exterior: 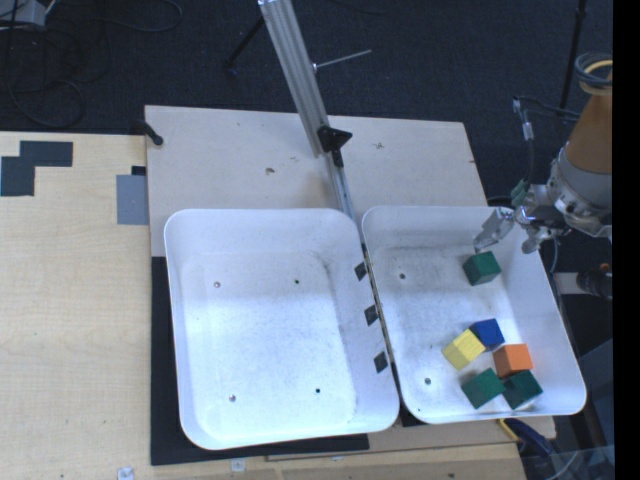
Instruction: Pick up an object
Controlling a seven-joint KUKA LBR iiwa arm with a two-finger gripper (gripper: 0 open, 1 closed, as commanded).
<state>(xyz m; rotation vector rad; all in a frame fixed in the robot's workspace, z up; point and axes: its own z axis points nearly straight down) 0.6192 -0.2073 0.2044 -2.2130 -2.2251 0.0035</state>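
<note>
Pick not done yet, as far as I can judge. The gripper (497, 230) is hovering at the 1 o'clock corner of the right bin (560, 318), just above and at about 11 o'clock from a lone green cube (481, 267). Nothing is showing between the fingers; whether they are spread or closed, cannot tell, too small and blurry. The green cube is sitting on the bin floor, near the gripper but not visibly touched.

Other candidates are clustering at the bin's 5 o'clock end: yellow cube (463, 349), blue cube (488, 333), orange cube (513, 358), and two more dark green cubes (482, 388) touching or nearly touching each other. The left bin (190, 268) is sitting beside it on the tabletop (230, 158).

Remaining, by my read: descending, closing on a cube, lifting.

Orientation: the lone green cube is roughly cubic, so no real long axis; it is sitting flat, edges turned slightly off the bin walls, one corner pointing toward about 5 o'clock.
</note>
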